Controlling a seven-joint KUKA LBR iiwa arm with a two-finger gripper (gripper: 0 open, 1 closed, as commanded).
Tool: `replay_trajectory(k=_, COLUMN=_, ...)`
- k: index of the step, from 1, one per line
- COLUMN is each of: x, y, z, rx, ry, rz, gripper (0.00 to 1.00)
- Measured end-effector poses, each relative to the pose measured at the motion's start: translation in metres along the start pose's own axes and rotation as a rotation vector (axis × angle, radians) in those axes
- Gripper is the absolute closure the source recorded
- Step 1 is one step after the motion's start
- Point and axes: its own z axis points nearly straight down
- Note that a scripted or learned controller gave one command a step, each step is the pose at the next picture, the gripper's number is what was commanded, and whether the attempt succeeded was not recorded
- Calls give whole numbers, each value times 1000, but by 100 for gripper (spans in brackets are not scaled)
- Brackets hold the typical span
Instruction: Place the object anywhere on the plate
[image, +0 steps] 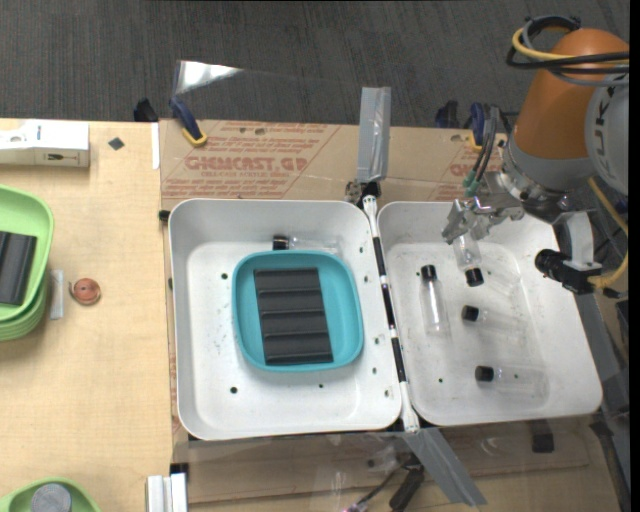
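A teal square plate (345, 338) lies in the left bin (200, 390) with a black ridged block (292, 315) on it. My gripper (464, 231) hangs over the back of the right bin (560, 390). Directly below its tip is a clear vial with a black cap (472, 272); whether the gripper grips that vial cannot be made out. A longer clear vial (431, 298) lies to its left, pointing toward the front. A small black-capped piece (469, 313) and another capped vial (498, 377) lie nearer the front.
One more clear vial (298, 243) rests in the left bin behind the plate. A divider ridge (385, 300) separates the bins. Off to the left on the wooden bench sit a green tray (30, 240), a white box (45, 143) and a small reddish disc (86, 290).
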Motion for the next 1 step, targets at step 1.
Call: replay_trajectory(k=1, x=93, y=-29, z=24, rx=3, ry=0, rz=-89, gripper=100)
